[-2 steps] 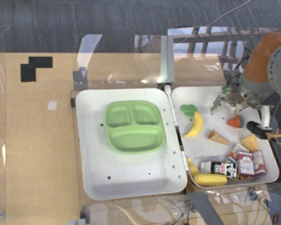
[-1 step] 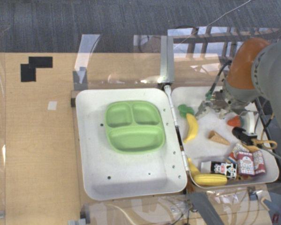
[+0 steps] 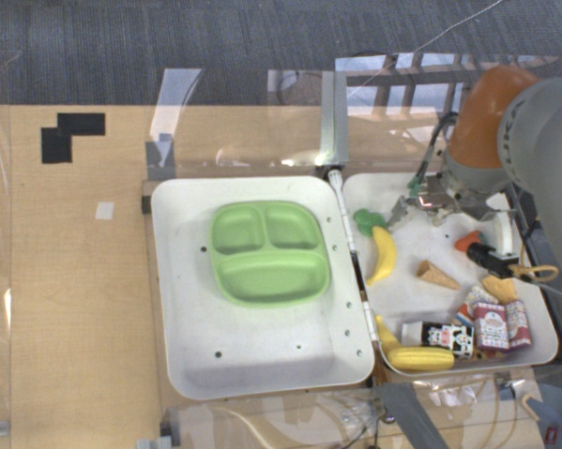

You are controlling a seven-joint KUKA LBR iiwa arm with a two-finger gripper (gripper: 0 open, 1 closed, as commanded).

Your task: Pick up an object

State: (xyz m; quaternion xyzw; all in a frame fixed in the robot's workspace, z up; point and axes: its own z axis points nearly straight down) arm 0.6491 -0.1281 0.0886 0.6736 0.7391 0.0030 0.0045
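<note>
- Banana (image 3: 384, 254): likeliest target imo. It lies flat in the right bin (image 3: 423, 244), on its left side, just beside the wall shared w/ the left bin (image 3: 185, 271).
- Its top end points at a green item (image 3: 366, 221); touching or a hair apart, can't tell.
- Hand (image 3: 413, 201) hangs over the back of the right bin, near the green item and up-right of the banana. Open vs closed: can't tell from this angle.
- Handling (a guess): looks like a plastic toy fruit, so prob light, stiff, smooth and a bit slippery, not fragile.
- Grip pt: mid-curve, across the narrow width. The ends taper and would likely squirt out.
- Risk: the bin wall is close on its left, so little clearance that side. Approach from above and rotate the wrist to match the curve.
- Clutter: cone (image 3: 439, 275) is near. Cartons (image 3: 498, 325) and a 2nd yellow piece (image 3: 420, 358) sit at the front, apart from the grip pt.
- Left bin holds a green divided plate (image 3: 268, 250); not relevant.
</note>
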